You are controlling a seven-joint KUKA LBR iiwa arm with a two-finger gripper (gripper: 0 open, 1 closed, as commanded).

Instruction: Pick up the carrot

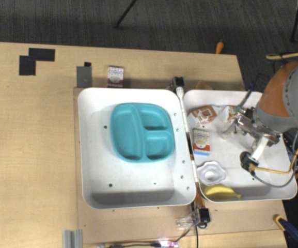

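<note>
My gripper is low in the upper middle of the right bin, at the end of the grey arm with its orange band. It hangs over a crumpled clear wrapper, with a small orange-brown patch at its tip. The wrist hides whatever lies right under it. I cannot tell how the fingers stand, and nothing shows plainly between them.
Also in the right bin are a brown-and-white packet, a white, blue and red packet, a clear plastic cup and a banana. A teal divided plate lies in the left bin. A small orange object sits at the bench's far edge.
</note>
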